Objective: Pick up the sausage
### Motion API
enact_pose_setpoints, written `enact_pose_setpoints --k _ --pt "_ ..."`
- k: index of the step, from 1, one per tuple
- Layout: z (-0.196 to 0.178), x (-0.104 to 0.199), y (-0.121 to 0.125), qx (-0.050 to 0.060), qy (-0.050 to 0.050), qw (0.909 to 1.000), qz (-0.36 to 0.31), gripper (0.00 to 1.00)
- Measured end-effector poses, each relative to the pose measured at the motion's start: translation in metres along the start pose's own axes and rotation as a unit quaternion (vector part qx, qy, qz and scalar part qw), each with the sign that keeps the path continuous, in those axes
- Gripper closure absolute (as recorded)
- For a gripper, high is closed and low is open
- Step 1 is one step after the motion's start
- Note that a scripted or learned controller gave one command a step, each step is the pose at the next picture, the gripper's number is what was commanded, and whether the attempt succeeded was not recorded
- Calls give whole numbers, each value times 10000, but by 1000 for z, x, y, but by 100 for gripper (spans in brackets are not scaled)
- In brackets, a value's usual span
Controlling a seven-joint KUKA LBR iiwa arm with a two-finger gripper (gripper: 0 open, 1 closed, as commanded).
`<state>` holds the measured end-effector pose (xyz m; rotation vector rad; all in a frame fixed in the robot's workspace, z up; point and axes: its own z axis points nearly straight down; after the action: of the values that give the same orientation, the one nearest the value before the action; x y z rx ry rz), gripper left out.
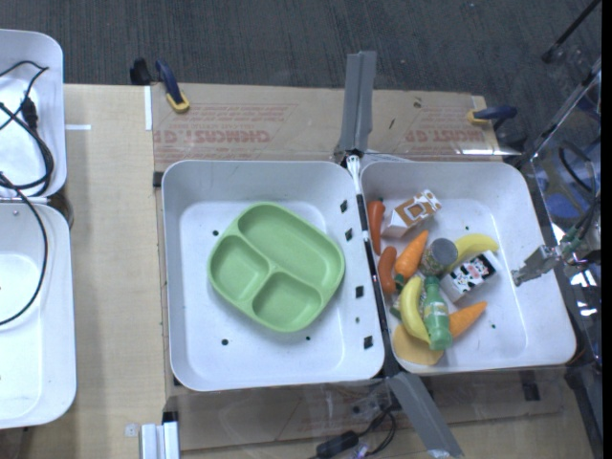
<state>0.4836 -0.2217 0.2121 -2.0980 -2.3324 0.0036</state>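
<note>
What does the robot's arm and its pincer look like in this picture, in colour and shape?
At the right edge of the camera view, a slim, pale grey metal pincer projects over the right shallow white plastic bin. Behind it, the thin structure looks partly translucent, with a small green spot. It is too small and blurred to make out cables or markings.

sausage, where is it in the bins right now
The sausage lies in the right bin, close to its left wall, just left of the carrot and above the banana.
</note>
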Motion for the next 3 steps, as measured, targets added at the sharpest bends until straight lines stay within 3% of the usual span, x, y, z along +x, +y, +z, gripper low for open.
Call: enact_pose_setpoints --k 1,2,3 --pt "97 43 6 -7 -2 9952 980 0" --pt "118 89 46 -49 -34 9965 -831 0" --pt "111 87 44 -19 -26 9968 -798 100"
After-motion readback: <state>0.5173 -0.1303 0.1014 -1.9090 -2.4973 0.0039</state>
